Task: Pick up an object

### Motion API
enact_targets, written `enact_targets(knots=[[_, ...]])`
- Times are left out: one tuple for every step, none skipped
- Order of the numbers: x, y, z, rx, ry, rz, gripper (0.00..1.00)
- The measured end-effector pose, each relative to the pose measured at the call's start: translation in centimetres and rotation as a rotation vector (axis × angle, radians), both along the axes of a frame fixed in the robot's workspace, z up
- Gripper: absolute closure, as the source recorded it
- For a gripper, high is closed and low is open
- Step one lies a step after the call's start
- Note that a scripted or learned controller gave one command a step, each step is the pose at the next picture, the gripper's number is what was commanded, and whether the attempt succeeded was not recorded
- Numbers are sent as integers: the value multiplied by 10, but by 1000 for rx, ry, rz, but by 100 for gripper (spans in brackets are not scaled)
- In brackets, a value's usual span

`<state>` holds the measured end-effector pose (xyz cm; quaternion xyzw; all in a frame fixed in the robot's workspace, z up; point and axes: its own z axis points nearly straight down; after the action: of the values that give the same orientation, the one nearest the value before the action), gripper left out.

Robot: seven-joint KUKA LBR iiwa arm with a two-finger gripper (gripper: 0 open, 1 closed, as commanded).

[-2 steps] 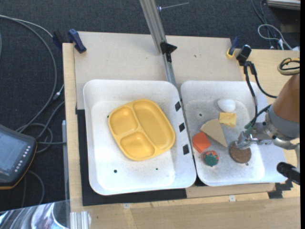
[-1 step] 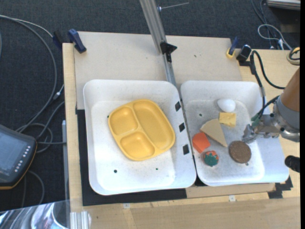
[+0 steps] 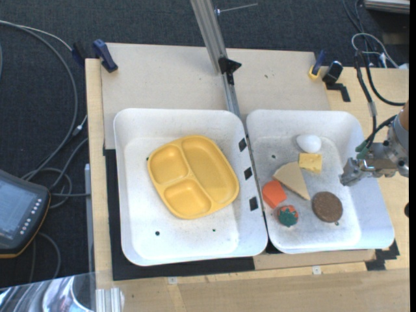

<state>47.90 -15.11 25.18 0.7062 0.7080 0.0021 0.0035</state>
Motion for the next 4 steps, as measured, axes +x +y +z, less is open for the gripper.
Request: enact_targets(knots=[[1, 0, 15, 1, 4, -1, 100], [14, 46, 18, 3, 5, 4, 100], [33, 87, 9, 3, 6, 4, 100], [48, 147, 0, 4, 6, 5, 100]])
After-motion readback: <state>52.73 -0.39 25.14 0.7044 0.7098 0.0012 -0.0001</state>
